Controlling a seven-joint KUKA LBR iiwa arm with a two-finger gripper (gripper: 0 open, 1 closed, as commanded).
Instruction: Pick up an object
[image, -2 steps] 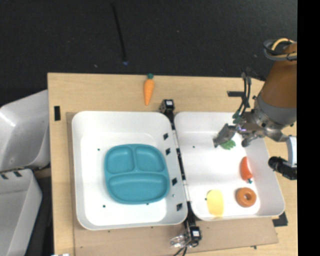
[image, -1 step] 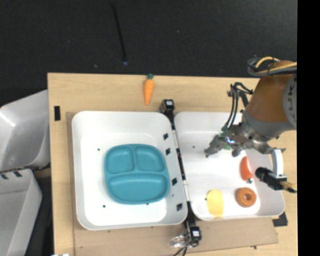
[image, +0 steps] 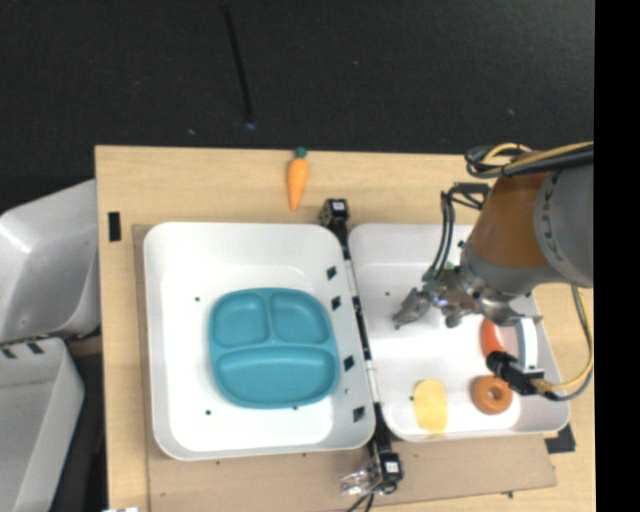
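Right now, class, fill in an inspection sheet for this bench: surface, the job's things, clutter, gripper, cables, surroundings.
Surface: wooden bench bearing a left bin and a right bin.
Job's things: yellow piece, brown ring and red-orange piece in the right bin; blue divided plate in the left bin.
Clutter: toy carrot on the bench beyond the bins.
Gripper: gripper above the right bin floor, holding nothing visible.
Cables: cables along the arm.
Surroundings: dark floor; white object at left.
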